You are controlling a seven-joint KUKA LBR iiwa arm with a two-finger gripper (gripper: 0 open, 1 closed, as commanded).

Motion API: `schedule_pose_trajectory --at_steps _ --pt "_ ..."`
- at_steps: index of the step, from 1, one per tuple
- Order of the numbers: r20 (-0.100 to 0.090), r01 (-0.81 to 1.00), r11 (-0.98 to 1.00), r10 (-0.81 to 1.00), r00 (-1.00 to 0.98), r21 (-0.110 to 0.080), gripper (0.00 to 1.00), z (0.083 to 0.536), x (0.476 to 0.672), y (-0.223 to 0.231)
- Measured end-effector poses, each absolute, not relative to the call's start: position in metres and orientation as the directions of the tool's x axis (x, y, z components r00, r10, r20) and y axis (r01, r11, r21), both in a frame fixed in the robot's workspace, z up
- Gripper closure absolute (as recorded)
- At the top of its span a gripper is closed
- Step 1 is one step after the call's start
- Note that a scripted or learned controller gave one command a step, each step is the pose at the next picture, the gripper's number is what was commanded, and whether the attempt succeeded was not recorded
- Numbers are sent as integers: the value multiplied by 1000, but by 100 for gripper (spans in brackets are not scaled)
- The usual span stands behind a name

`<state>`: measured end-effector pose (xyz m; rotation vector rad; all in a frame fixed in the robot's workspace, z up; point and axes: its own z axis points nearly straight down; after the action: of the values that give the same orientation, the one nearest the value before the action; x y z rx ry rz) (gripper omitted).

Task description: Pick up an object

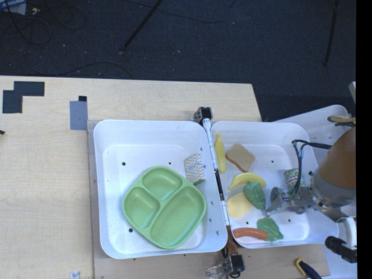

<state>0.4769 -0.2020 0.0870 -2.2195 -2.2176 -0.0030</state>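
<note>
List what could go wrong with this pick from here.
1. Crowding: the hand sits low in the right bin among tightly packed items. The dark green piece, banana and pale yellow piece touch or nearly touch, so it may nudge or catch two at once.
2. The small green cup stands just beside the wrist and could be knocked over.

Two white bins (104,156): one holds one green divided plate (164,207) and one small packet (195,168); the other bin (273,129) holds one bread slice (240,156), two bananas (246,179), one sausage (250,233).
</note>
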Motion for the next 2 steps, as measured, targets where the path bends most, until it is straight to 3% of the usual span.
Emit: schedule_pose_trajectory --at_steps 1,2 --pt "-1 1000 -2 1000 2 1 0 87 477 -188" --pt "3 1000 -1 1000 1 -2 0 87 477 -213"
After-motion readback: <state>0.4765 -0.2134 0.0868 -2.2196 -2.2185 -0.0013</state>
